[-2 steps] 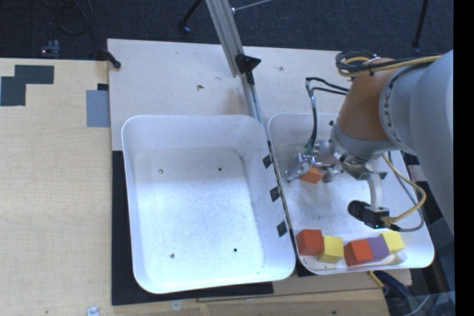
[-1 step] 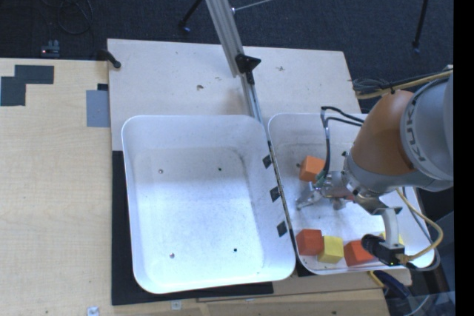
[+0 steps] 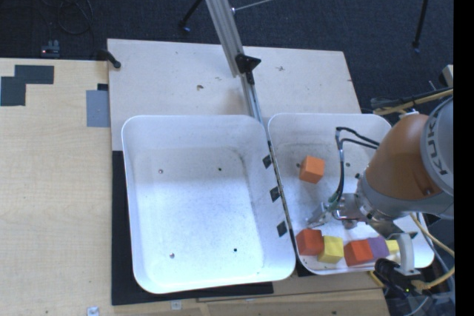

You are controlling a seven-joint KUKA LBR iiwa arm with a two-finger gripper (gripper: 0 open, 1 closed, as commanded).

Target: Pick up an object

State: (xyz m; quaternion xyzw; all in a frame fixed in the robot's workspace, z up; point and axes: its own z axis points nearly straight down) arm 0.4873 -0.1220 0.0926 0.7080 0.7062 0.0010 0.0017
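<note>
The gripper [image 3: 326, 216] sits low in the right bin [image 3: 326, 131], close to the bin's near edge. Its metal fingers [image 3: 320, 218] point toward the wall between the two bins. They look a little apart, and there is nothing between them — the gripper holds no block.

The arm [image 3: 404, 163] comes in over the bin's right edge. It is big and round, with an orange band and a grey part beside it. A black cable [image 3: 342, 159] loops from the arm down toward the gripper.

Five blocks lie in the right bin. An orange block [image 3: 312, 169] sits alone near the middle of the bin, apart from the gripper and farther from the near edge. The other four make a row along the near edge. First is a red block [image 3: 309, 241], by the corner next to the left bin, just beside the fingers. Next to it, touching, is a yellow block [image 3: 332, 249]. Then comes another red block [image 3: 358, 251], and a purple block [image 3: 378, 246] touches that one, close to the arm.

The left bin [image 3: 141, 159] is white with small dark dots on its floor. Both bins rest on a pale board [image 3: 178, 78]. A long metal bar [image 3: 221, 11] slants up from the far edge of the bins — it has a black clamp [image 3: 246, 64] partway along.
</note>
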